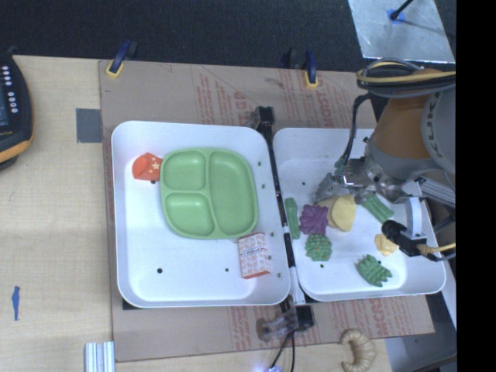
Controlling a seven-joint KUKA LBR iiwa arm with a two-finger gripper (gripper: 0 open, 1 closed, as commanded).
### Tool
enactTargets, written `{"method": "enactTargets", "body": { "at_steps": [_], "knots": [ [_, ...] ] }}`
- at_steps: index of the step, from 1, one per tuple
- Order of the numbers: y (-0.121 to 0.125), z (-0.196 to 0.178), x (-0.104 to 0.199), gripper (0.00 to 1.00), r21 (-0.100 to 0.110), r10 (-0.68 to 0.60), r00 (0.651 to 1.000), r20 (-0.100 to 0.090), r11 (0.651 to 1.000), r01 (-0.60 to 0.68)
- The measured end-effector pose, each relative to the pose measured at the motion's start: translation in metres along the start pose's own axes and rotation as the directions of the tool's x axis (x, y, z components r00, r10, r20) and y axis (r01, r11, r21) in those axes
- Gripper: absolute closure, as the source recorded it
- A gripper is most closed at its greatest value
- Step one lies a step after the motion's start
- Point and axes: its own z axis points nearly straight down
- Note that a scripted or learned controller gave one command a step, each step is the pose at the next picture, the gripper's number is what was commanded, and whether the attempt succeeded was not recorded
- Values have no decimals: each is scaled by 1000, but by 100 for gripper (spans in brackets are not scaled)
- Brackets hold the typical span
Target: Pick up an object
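Observation:
My gripper (341,186) hangs low over the middle of the right bin (310,149), with the grey arm and its orange band (403,126) behind it on the right. Just below the gripper lies a yellow pear-shaped piece (342,214). Beside that piece are a purple toy (314,218) and a green bumpy toy (318,246). A green stick (291,211) lies by the bin's left wall. To the right lie a green strip (377,208), a small yellow piece (385,244) and a green leafy toy (372,270).
The left bin (136,277) holds a green divided plate (209,192), a red object (146,167) and a small printed packet (253,254). A tan curled object (358,349) lies on the bench in front of the right bin. A black handset (12,107) sits far left.

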Motion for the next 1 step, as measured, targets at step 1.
{"method": "enactTargets", "body": {
  "at_steps": [1],
  "knots": [
    [26, -48, -81, 0, -13, 5, 1000, 6, 1000, -5]
  ]
}}
